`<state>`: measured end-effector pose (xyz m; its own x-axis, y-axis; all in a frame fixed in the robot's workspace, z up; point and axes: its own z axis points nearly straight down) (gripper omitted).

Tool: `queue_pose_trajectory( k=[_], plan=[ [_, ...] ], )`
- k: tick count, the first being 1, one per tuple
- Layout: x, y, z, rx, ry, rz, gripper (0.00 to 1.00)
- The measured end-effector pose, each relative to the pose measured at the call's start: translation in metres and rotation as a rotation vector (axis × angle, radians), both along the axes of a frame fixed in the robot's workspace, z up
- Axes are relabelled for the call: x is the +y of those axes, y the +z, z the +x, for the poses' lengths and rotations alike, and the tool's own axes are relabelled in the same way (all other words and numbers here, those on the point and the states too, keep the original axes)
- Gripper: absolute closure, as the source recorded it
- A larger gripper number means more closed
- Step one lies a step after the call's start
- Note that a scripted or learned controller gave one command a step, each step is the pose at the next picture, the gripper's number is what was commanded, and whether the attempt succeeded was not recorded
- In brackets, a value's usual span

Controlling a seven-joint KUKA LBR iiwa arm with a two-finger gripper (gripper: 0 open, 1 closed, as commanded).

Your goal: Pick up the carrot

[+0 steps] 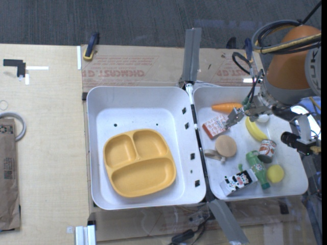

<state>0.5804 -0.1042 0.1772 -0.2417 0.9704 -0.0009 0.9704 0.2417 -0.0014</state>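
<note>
I see the tapered orange carrot [227, 106] lying at the right white bin's [294, 188] back wall, gripper [239, 114] beside it; finger spacing unclear. Risk: nudging the red snack packet [215, 127].

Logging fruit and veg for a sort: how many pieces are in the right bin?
3. The carrot lies at the far end, the banana just right of it under the arm, the lemon near the front right corner. The arm may hide others.
</note>
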Motion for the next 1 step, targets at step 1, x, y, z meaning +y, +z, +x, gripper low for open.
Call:
queue_pose_trajectory(
  k=[1],
  plan=[
    [-0.0361, -0.0432, -0.0220, 0.001, 0.131, 0.001, 0.00]
  ],
)
